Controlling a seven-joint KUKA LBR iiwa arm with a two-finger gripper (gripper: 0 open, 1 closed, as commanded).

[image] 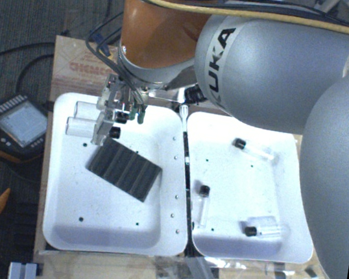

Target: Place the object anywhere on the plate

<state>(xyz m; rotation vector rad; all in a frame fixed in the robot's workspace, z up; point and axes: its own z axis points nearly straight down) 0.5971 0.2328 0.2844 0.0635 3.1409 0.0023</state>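
Observation:
A dark ribbed rectangular plate (124, 169) lies tilted in the middle of the left bin (64, 216). My gripper (108, 129) hangs over the bin's far left part, just above the plate's upper left corner. Two short white cylinders lie right beside it on the left: one (85, 110) near the bin's back wall, the other (78, 128) a little nearer and reaching up to the gripper's tip. Whether that cylinder is gripped or only touched is unclear. The arm's orange band and grey body cover the space behind the bins.
The right bin (289, 246) holds three clear tubes with black caps: one at the back (252, 149), one near the divider (202, 199), one at the front right (264, 229). A teach pendant (16, 125) lies on the floor to the left.

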